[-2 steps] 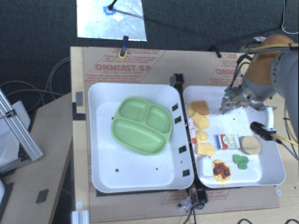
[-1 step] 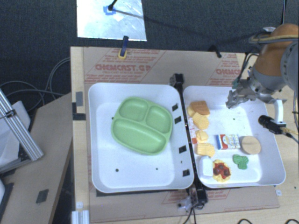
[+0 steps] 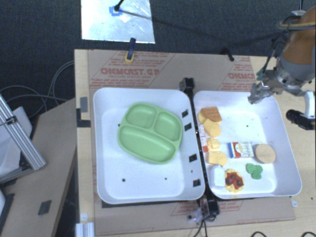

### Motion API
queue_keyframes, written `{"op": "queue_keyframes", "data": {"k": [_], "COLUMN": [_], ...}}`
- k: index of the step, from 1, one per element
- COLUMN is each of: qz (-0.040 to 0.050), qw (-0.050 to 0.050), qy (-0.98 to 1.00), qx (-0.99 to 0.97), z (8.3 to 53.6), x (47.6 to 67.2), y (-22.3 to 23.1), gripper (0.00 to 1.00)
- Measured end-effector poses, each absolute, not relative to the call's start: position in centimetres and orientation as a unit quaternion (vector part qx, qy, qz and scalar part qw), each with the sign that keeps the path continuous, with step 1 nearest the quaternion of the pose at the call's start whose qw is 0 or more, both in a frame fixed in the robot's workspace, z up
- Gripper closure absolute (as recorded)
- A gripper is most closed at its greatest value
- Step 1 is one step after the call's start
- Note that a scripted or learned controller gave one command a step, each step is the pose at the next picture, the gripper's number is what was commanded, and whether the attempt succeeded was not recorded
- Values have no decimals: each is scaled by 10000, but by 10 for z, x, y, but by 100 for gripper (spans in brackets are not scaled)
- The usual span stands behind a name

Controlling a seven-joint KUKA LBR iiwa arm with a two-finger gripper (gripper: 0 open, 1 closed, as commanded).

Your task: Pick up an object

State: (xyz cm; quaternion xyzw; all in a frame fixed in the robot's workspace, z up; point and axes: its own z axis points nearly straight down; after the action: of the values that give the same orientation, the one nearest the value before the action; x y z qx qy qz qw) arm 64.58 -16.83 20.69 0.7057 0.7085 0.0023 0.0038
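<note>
The left bin [image 3: 106, 181] holds a green divided plate [image 3: 150, 132]; the right bin [image 3: 284, 147] holds toy food, from a toast-like piece [image 3: 211, 114] and yellow pieces [image 3: 213, 128] to a small carton [image 3: 240, 149], a round biscuit [image 3: 265, 153] and a green piece [image 3: 255, 170]; the gripper [image 3: 256, 95] hangs over this bin's far right corner, holding nothing; how far it is open, I cannot tell.

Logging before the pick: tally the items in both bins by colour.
Green: 2, divided plate, leafy piece
Yellow/tan: 5
Red-topped: 1
White carton: 1
Total: 9
</note>
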Motion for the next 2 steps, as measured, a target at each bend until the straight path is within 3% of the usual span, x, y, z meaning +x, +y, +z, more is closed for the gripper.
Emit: {"op": "queue_keyframes", "data": {"k": [1,2], "qz": [15,9], "qw": [22,-2], "qy": [7087,7101], "qx": [7055,7041], "z": [226,235], "x": [647,614], "y": [-168,-122], "gripper": [100,100]}}
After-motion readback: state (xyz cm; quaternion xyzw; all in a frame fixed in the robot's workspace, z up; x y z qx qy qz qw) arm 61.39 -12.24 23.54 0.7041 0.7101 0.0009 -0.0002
